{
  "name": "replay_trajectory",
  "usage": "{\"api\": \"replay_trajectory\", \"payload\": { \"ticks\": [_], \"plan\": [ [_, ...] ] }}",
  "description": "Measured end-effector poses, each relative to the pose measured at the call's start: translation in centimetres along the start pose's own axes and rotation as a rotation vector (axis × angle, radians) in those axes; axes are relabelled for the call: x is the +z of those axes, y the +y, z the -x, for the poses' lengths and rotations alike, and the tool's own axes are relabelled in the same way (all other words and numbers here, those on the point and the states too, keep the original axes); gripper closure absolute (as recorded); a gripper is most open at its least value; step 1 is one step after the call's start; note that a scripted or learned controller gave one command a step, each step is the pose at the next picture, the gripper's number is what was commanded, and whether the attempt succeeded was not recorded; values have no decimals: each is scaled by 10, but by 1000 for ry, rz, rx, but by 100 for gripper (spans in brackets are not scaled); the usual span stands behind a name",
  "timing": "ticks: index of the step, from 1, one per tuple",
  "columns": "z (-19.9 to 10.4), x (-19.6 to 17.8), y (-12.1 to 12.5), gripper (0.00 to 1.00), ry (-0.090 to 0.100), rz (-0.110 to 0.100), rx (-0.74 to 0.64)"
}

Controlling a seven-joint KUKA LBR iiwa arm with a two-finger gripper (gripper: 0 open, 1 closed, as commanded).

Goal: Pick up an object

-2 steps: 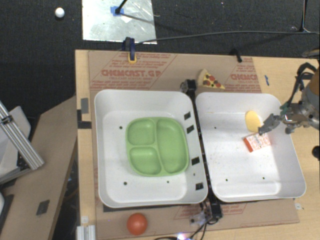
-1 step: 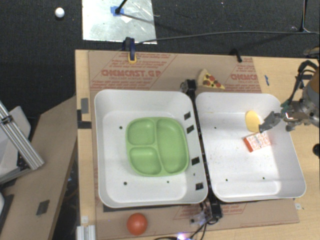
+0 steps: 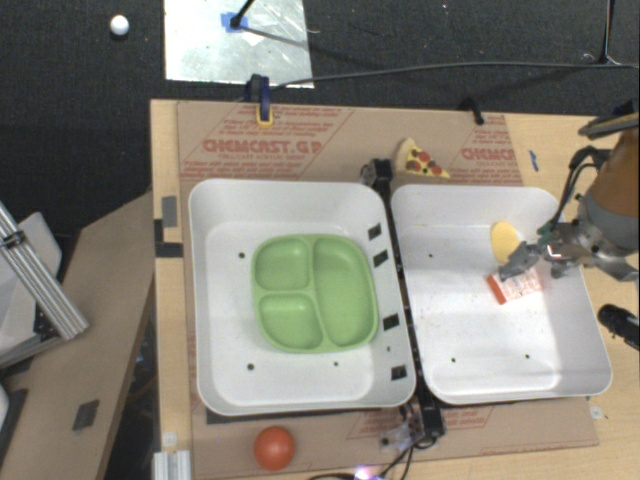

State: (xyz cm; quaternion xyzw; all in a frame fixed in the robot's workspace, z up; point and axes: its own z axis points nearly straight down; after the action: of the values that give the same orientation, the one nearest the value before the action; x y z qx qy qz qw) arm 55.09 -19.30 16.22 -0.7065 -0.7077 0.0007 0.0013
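Right under the pincer (image 3: 527, 261) sits a red-and-white packet (image 3: 513, 287), yellow piece (image 3: 505, 237) just above-left; can't tell its grip state.

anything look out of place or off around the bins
Two things lie outside the bins: a toy pizza slice on the board just behind where the bins meet, and an orange-red ball on the board in front of the left bin. Inside the bins nothing looks spilled or damaged; the green divided tray sits slightly askew.
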Motion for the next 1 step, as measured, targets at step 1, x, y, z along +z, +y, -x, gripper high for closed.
{"api": "replay_trajectory", "payload": {
  "ticks": [1],
  "plan": [
    [4, 62, 0, 0, 0, 0, 0]
  ]
}}
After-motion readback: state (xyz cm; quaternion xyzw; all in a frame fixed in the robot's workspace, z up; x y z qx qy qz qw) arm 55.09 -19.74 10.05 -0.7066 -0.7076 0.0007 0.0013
